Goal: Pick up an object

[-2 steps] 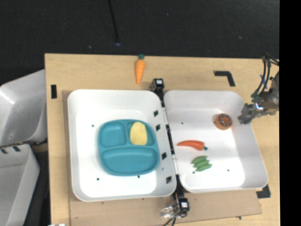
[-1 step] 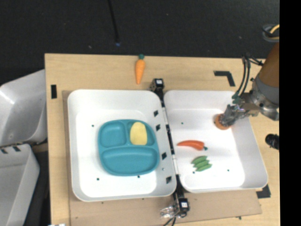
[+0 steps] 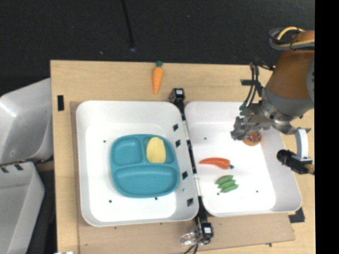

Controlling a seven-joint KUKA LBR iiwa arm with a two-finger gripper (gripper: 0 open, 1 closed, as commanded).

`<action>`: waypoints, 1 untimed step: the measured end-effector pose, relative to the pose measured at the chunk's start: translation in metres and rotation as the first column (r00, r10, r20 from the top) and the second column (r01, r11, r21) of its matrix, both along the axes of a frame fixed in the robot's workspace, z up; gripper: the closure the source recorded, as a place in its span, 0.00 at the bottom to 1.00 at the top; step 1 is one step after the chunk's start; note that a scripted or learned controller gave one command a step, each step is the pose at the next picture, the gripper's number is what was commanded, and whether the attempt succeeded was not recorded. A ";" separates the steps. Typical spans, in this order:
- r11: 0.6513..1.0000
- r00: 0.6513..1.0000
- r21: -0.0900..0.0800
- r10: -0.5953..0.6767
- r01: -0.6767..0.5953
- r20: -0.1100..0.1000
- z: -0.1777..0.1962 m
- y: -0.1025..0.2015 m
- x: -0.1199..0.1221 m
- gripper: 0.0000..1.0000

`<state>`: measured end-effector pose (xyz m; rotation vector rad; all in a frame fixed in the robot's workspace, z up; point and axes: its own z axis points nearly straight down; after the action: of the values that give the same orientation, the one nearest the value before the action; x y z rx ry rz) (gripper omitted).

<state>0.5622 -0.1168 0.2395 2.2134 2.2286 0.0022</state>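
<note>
I am hovering the hand [image 3: 244, 134], grip state I cannot tell, over a small orange-red object [image 3: 253, 137] in the right bin [image 3: 286, 194], apparently lining up a pick.

Arm [image 3: 290, 81] seen entering from 3 o'clock edge, upper part of frame. Orange band seen at 2 o'clock, above grey wrist body. Wrist angled down and toward 9 o'clock. Black cables seen looped along wrist's 9 o'clock side. Gripper [image 3: 244, 131] carried low at arm's 8 o'clock end, tips pointed downward. Finger spacing not resolved; dark cluster of parts at tip. Second dark fitting with white bracket seen at 4 o'clock of wrist.
</note>
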 end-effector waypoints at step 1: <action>1.000 1.000 0.000 -0.001 0.001 0.000 -0.008 0.048 0.001 1.00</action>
<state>0.5635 -0.0689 0.2312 2.2144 2.2285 0.0020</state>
